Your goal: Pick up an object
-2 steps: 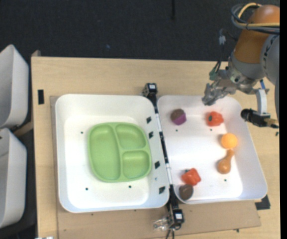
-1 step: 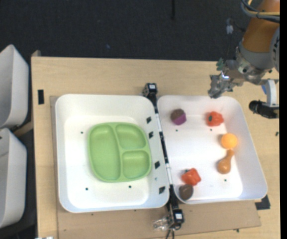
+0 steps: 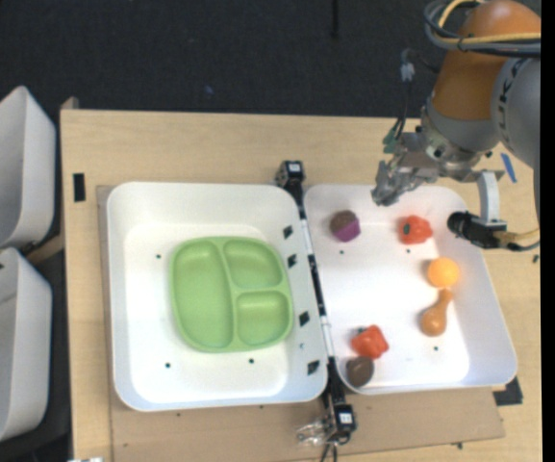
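Overhead, hand (image 3: 390,192) at right bin's (image 3: 469,359) far rim, grip unclear, perhaps empty.

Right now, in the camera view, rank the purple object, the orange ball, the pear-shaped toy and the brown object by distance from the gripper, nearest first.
The gripper sits over the right bin's far edge.
1. Purple object: just below the gripper, far left of the right bin.
2. Orange ball: right side, mid-bin.
3. Pear-shaped toy: right side, just nearer the camera than the ball.
4. Brown object: near left corner.
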